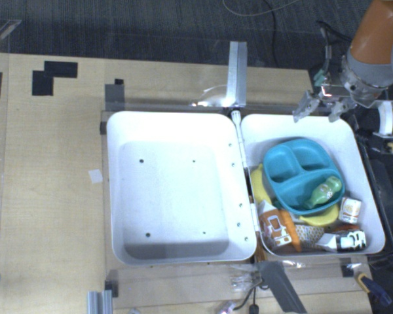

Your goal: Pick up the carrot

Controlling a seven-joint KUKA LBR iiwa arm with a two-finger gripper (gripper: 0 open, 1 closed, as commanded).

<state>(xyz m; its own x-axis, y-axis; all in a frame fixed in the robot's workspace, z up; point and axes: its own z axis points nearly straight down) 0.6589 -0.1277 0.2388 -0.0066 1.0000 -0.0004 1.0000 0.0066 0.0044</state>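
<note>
A: Gripper (319, 108) sits over the back rim of the right bin (354, 131), near the far corner. Two fingers spread apart, nothing between them. Open and empty as far as I can see.

B: Carrot?

A: Carrot (289, 229) is at the front of the right bin, orange, lying beside a brown-and-white carton (273, 227) and touching it. A yellow plate (318, 217) edges in on its other side. A blue divided tray (301, 173) rests on that plate, with a green bottle (325, 191) in one of its compartments. Small jar (350, 209) and a dark packet (350, 241) off toward the front-right corner.

B: So what step?

A: Approach, I'd say. Gripper is well apart from the carrot, at the opposite end of the bin. No contact with anything.

B: Next move?

A: Needs to travel across the bin to the front, over the tray, then drop in. Tight spot: carton flush on one side, plate lip on the other. Fingers probably have to straddle the carrot across its narrow width, or they'll land on the carton. Risk is grabbing the carton too, or just pushing the carrot under the plate.

B: Left bin?

A: Left bin (124, 129) isn't in play.
</note>
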